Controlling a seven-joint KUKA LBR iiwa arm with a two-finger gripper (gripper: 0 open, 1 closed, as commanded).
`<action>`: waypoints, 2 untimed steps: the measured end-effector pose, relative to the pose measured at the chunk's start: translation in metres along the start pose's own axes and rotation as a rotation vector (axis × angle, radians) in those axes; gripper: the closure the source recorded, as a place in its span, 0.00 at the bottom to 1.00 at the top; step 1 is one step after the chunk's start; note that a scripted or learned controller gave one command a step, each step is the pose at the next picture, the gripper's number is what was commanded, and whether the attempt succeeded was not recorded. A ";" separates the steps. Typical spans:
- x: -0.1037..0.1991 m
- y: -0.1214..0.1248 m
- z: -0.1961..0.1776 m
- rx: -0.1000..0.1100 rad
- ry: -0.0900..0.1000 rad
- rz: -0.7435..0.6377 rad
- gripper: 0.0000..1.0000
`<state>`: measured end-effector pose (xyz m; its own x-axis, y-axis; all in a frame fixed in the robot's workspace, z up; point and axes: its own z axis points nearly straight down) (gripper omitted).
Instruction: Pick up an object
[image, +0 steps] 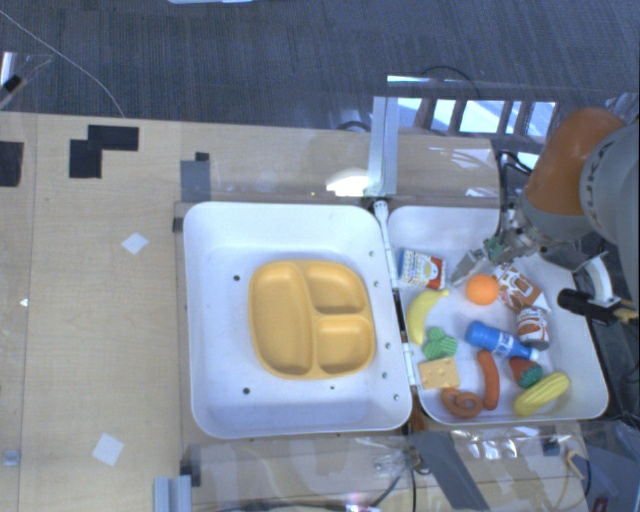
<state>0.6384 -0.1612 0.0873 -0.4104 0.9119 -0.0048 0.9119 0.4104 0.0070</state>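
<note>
The right bin (595, 395) holds several toy foods: an orange ball (483, 290), a banana (424, 313), a small white carton (420, 268), a blue bottle (499, 340), a red sausage (488, 380) and a yellow corn cob (541, 393). My gripper (485, 258) hangs low over the back of this bin, just above and behind the orange ball, between the carton and a brown-and-white packet (518, 290). Nothing visibly sits in its grasp.
The left bin (215, 400) carries a yellow divided tray (310, 318). Green broccoli (438, 345), a cheese wedge (438, 374), a brown pretzel (461, 403) and a second packet (533, 326) crowd the right bin. A metal post (383, 150) stands behind the bins' shared wall.
</note>
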 end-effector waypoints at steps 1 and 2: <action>0.001 0.030 -0.001 0.023 0.004 -0.318 0.00; 0.002 0.030 0.000 0.023 0.005 -0.320 0.00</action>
<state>0.6647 -0.1475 0.0875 -0.6762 0.7367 0.0020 0.7366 0.6762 -0.0166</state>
